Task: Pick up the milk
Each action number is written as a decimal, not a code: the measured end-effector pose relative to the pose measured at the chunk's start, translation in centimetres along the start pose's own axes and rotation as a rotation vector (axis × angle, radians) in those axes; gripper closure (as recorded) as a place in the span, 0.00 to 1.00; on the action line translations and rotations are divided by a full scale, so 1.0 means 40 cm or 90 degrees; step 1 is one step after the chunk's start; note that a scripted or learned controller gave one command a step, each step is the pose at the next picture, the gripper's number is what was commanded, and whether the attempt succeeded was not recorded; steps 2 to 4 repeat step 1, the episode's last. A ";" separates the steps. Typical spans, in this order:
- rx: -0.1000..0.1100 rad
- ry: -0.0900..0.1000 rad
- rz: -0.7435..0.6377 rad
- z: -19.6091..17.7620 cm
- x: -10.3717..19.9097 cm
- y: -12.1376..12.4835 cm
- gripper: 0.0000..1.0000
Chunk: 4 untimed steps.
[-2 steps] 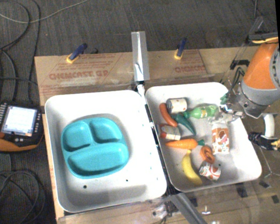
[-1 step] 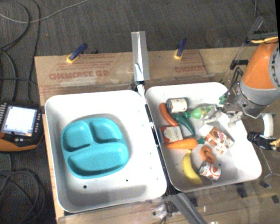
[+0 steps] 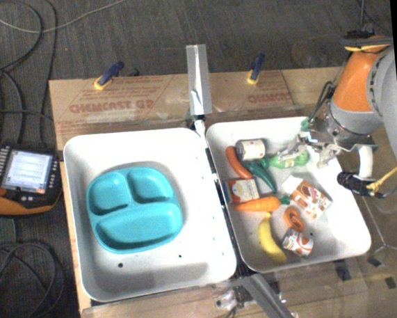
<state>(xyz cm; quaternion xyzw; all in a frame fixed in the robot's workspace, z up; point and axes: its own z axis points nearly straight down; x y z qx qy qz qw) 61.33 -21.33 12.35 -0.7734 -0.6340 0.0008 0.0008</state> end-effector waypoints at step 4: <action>-0.002 0.002 0.006 0.074 0.000 -0.136 0.00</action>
